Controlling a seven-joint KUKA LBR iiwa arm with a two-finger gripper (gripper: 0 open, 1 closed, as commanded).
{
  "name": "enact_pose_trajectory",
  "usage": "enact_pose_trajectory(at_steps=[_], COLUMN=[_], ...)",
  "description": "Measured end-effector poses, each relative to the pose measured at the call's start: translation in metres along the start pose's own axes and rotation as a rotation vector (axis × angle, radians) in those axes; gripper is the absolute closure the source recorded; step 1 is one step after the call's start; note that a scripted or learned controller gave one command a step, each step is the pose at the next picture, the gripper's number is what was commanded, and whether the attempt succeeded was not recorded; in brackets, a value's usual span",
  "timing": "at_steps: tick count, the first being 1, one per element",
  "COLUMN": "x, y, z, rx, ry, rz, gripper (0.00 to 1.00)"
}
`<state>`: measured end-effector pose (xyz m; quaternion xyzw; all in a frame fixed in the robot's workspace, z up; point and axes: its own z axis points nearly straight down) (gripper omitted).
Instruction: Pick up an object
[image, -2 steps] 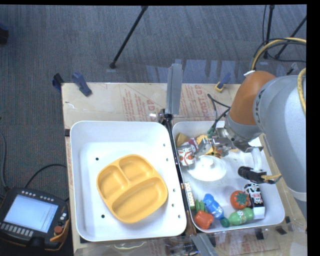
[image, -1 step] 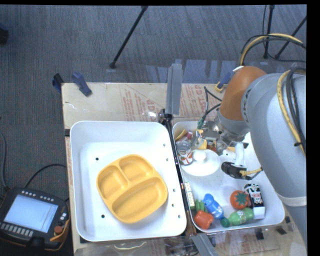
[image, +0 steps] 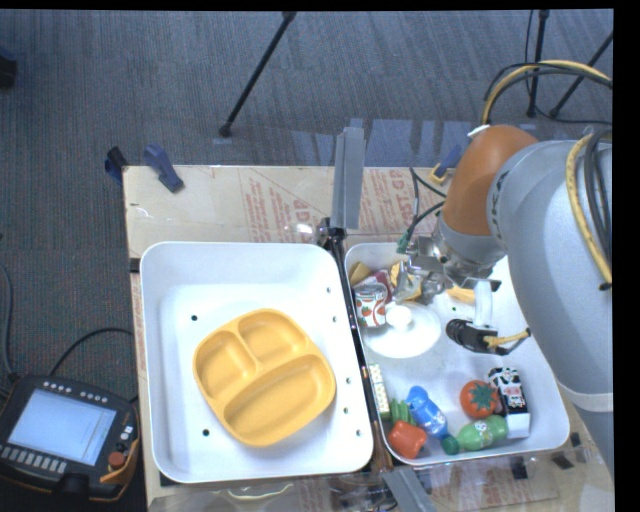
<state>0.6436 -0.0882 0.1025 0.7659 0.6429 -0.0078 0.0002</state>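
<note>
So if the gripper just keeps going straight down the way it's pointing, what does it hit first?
Probably the white plate or the small white ball lying on it in the right bin. The gripper hangs over the plate's upper edge, with a red-and-white can just beside it. Depth is hard to judge from this slanted view.

Small toys crowd the right bin (image: 556, 420): a red tomato (image: 479, 398), blue bottle (image: 428, 411), white plate (image: 405, 335).
</note>
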Motion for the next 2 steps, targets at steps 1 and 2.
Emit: enact_pose_trajectory(at_steps=[1, 2], x=[0.019, 0.112], y=[-0.002, -0.021], z=[-0.135, -0.127], rx=[-0.019, -0.005], ry=[0.012, 0.012], rz=[-0.114, -0.107], gripper=[1.00, 1.00])
